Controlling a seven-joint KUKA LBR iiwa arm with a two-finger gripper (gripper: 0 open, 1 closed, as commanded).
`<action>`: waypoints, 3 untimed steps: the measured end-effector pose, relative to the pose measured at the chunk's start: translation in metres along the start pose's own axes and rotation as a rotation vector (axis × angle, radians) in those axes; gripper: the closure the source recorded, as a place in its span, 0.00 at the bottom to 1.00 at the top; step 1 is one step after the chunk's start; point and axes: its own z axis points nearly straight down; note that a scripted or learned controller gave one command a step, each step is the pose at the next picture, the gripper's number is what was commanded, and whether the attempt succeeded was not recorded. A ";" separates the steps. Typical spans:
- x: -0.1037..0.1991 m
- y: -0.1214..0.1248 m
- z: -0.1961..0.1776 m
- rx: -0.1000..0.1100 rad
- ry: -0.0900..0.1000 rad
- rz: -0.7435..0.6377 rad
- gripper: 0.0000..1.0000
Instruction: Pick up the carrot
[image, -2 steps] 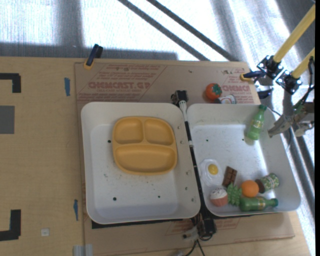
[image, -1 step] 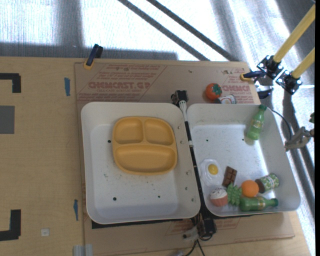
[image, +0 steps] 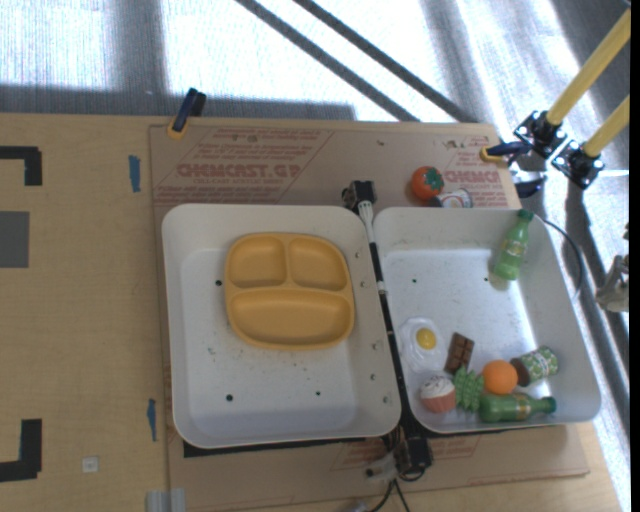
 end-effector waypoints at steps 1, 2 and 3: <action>0.010 -0.008 0.053 0.002 0.001 0.202 1.00; 0.007 -0.003 0.099 0.004 0.002 0.454 1.00; 0.017 -0.004 0.067 0.000 0.001 0.942 1.00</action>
